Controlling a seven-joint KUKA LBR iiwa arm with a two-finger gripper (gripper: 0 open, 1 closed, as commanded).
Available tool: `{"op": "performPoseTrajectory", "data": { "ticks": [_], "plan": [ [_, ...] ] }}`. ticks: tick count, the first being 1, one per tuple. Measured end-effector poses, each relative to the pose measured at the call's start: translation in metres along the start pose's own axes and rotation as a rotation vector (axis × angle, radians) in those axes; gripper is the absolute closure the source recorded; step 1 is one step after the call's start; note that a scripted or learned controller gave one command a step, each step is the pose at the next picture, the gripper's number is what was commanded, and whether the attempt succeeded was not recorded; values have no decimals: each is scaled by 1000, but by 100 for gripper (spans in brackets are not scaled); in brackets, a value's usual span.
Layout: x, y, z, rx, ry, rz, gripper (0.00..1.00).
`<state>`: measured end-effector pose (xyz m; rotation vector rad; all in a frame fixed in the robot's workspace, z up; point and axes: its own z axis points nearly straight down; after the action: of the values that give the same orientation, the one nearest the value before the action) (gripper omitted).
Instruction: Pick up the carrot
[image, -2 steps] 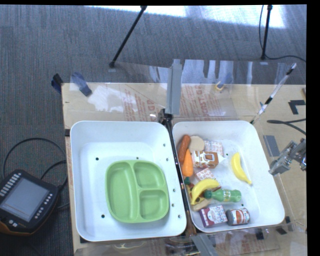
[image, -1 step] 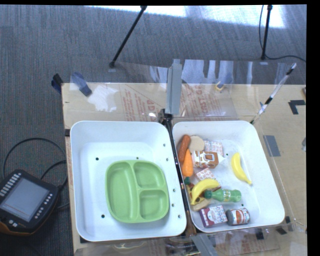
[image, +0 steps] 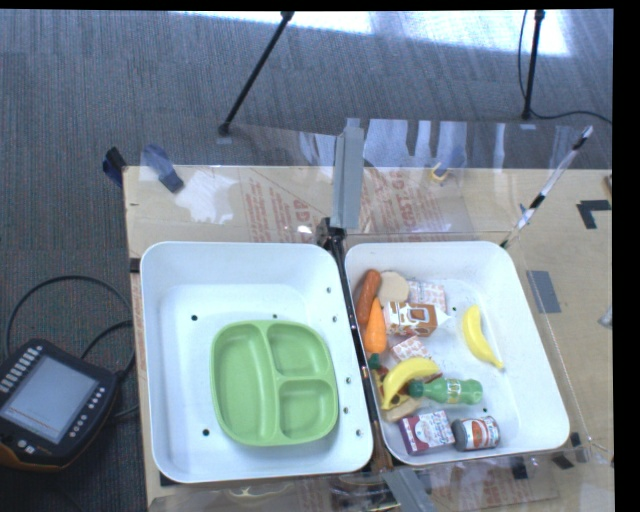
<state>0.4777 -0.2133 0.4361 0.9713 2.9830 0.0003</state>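
Carrot (image: 376, 327) lies in the right bin (image: 520, 290), close against that bin's left wall, its length running front to back. Its top end touches a longer orange-brown sausage-shaped piece (image: 366, 293) that leans along the same wall toward the bin's far left corner. Just right of these sit a round tan cookie-like piece (image: 394, 288) and a small orange-and-white carton (image: 412, 318). Nearer the front edge of the table, a yellow banana (image: 405, 376) curves beside a green bottle (image: 450, 391) lying on its side, the two touching. At the bin's front lie a dark red packet (image: 427, 432) and a small can (image: 475, 432), side by side. A second banana (image: 481, 338) rests apart from the heap, toward the bin's right wall.

The left bin (image: 170, 300) holds a green divided plate (image: 272, 381) with three compartments, set flat toward the bin's front right part.

The two bins touch along the middle of the table (image: 580, 260). Off the table's left edge, a pendant with a screen (image: 48, 400) rests on the floor. The jaws cannot be judged from this view: I cannot tell how they stand or whether they hold anything.
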Motion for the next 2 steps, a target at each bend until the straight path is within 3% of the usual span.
{"op": "performPoseTrajectory", "data": {
  "ticks": [1,2],
  "plan": [
    [3,1,164,1,7,-112,0],
    [-28,21,148,0,4,-136,0]
  ]
}}
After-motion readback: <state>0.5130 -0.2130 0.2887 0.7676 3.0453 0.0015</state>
